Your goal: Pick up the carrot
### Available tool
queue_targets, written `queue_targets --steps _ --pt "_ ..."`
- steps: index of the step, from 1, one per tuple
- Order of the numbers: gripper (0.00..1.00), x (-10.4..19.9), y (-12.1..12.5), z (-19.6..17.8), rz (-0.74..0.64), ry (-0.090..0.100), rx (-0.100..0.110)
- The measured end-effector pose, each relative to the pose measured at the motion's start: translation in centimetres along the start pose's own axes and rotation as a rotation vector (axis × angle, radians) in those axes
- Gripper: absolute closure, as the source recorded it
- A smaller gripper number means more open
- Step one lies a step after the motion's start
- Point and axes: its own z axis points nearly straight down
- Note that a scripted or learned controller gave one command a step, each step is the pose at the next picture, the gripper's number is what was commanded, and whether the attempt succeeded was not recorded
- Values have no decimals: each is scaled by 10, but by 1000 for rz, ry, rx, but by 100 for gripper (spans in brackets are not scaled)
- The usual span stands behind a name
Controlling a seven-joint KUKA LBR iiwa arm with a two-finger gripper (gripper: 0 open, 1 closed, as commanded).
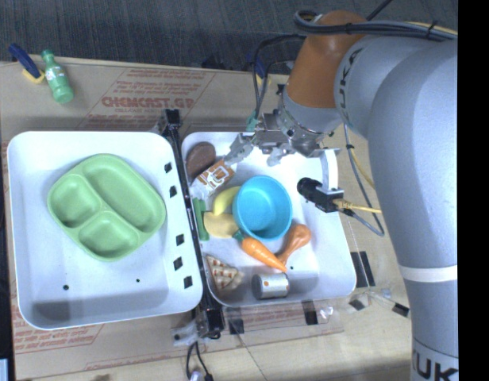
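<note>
The carrot is a small orange cone lying flat in the right bin, just in front of the blue bowl, with its tip pointing towards the bin's front right. My gripper hangs over the far end of that bin, beyond the bowl and well away from the carrot. Its fingers stand apart, open, with nothing between them.
An orange drumstick-shaped toy touches the carrot's right side. A silver can, a waffle piece, a yellow fruit, a snack packet and a brown item crowd the right bin. The left bin holds a green divided plate.
</note>
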Motion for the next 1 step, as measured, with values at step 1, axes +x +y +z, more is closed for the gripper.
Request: queue_targets --steps 1 --pt "0 -39 -83 62 -176 1 4"
